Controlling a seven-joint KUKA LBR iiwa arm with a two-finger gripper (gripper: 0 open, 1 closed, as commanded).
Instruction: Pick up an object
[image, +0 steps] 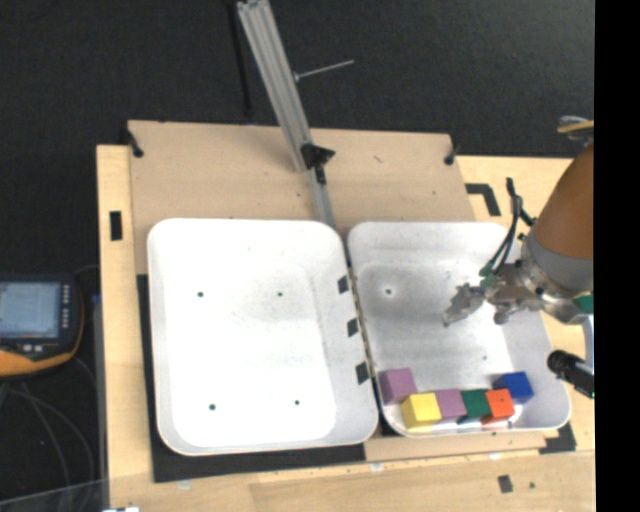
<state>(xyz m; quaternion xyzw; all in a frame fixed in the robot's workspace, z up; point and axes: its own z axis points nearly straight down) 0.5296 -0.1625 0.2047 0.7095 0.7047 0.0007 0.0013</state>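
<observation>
**Nothing picked up yet; blocks wait along the right bin's near edge**

The gripper (478, 302) hovers over the middle of the right bin (420, 250), well apart from the blocks. Its fingers look spread and hold nothing. The purple block (398, 383), yellow block (422, 409), orange block (499, 404) and blue block (514, 385) crowd the near edge. The fingertips are blurred, and the green block (474, 403) is partly hidden.

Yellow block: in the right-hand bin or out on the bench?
In. The yellow block lies inside the right bin, against its near wall, in a row with the other coloured blocks.
</observation>
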